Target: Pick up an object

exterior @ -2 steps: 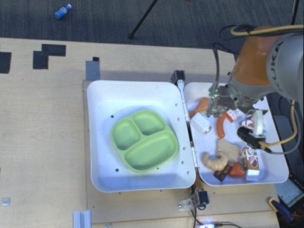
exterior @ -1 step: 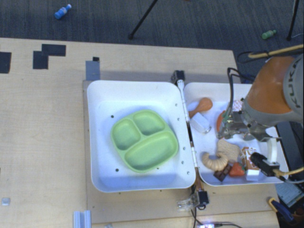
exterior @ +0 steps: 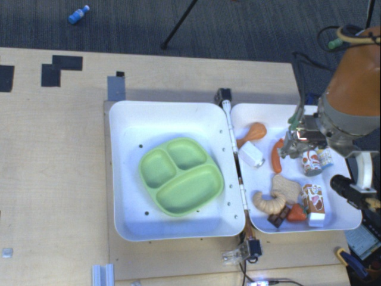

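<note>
The right bin holds several small food toys: an orange drumstick shape, a white block, a red-orange sausage, a tan bread slice, a curled croissant shape, a printed carton and a dark brown piece. My gripper hangs over the right middle of this bin, just right of the sausage, beside a small printed packet. Nothing shows between the fingers.
The left bin carries a green divided plate. A metal divider with clips runs between the bins. The arm's grey body with its orange band fills the right side. Cables lie at the bench's front edge.
</note>
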Available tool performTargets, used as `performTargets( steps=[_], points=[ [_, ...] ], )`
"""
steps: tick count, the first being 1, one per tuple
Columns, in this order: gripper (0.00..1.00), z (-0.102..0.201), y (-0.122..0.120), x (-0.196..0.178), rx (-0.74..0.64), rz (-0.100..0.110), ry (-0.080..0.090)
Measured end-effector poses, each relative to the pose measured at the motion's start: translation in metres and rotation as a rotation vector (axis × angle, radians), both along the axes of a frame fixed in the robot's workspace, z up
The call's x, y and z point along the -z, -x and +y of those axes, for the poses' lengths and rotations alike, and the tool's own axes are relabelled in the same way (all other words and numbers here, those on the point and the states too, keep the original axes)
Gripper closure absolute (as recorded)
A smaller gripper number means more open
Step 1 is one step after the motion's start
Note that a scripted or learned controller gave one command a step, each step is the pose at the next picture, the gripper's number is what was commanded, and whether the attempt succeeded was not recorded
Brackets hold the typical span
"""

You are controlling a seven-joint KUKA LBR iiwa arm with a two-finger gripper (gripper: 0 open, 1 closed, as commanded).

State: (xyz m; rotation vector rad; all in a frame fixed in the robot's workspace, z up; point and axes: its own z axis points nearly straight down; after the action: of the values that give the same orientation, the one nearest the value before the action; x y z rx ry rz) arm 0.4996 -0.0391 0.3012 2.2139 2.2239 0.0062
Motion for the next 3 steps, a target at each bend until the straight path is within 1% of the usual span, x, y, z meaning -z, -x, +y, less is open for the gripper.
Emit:
performTargets(
  steps=[1,2,3],
  points=[
    [0.00,0.000,0.000,0.000,0.000,0.001,0.000],
    [0.00,-0.016,-0.027,0.060,0.002,0.005,0.000],
    [0.00,-0.099,-0.055,0.130,0.003,0.005,0.001]
  ],
)
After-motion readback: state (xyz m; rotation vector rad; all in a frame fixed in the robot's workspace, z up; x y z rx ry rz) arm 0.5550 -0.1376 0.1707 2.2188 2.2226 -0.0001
